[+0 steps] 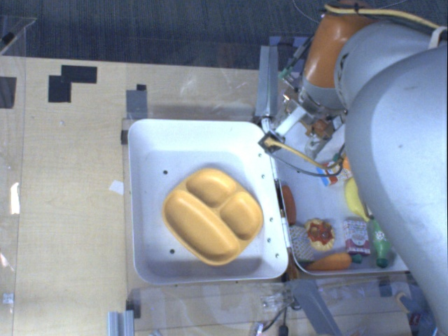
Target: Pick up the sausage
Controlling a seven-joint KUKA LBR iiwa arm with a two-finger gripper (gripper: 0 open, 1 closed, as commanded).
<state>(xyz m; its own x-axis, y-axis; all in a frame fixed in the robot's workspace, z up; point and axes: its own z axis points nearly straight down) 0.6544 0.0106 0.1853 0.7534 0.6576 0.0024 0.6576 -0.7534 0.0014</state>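
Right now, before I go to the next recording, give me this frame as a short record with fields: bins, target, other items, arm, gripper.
left bin: holds a yellow three-compartment plate
right bin: holds the food items
target: sausage, reddish brown, lying against the right bin's left wall
other items: small pizza, carrot, banana, green bottle, red-and-white packet
arm: over the right bin, covering its right part
gripper: above the bin's far end, away from the sausage
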